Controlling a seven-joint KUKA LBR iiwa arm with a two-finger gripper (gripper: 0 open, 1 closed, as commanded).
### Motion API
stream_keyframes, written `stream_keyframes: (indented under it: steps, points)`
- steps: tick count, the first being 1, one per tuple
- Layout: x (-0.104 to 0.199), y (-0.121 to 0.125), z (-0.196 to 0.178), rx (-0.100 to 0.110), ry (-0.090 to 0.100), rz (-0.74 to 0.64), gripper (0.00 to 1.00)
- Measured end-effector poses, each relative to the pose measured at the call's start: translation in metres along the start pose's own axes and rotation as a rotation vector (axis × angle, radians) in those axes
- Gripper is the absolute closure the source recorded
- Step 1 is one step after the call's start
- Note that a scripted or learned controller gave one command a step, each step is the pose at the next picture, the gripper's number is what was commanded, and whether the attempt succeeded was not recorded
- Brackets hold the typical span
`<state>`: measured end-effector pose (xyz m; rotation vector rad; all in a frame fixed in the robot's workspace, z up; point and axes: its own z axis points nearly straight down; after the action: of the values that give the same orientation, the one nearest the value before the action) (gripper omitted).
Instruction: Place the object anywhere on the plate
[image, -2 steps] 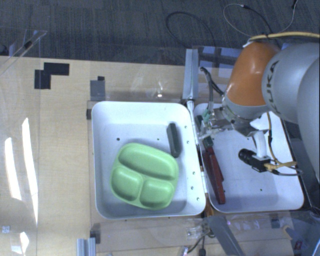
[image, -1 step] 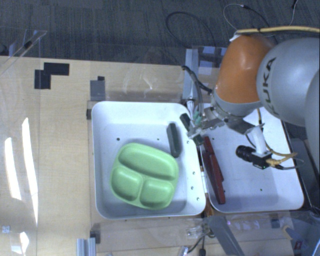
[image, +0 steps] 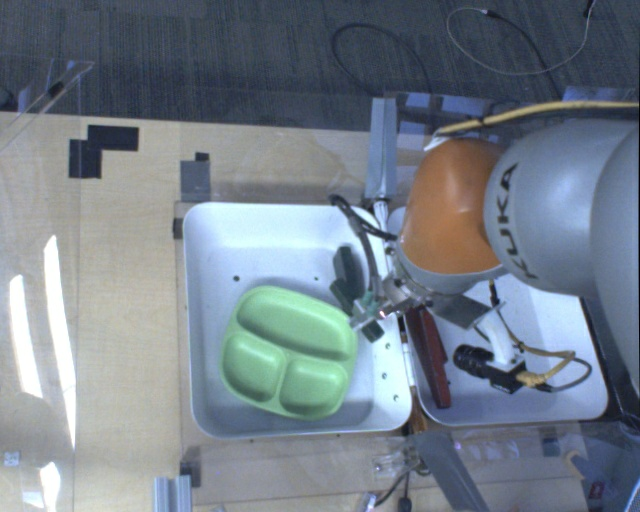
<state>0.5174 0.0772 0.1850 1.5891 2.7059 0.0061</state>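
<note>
The only loose thing I'd take for the object is the long dark red-brown bar (image: 431, 358). It lies in the right-hand shallow white bin (image: 572, 398), hard along that bin's left wall, with its upper end running under the wrist. The gripper (image: 366, 308) hangs over the left white bin (image: 212, 290), at the upper right rim of the pale green three-compartment plastic plate (image: 285, 350). From where I stand I cannot tell whether it has hold of anything. A dark grey oblong (image: 347, 268) sits just beside it, and I can't make out what that is. My worry is this: if the gripper carries nothing, a release here puts nothing on the plate. If it does carry something, it is so near the rim that the drop could slide off the raised edge onto the bin floor.
</note>
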Motion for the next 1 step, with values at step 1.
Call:
stream_keyframes:
  steps: [1]
  points:
    - [0.0810,0.0117,-0.0004,0.001,0.001,-0.192,1.00]
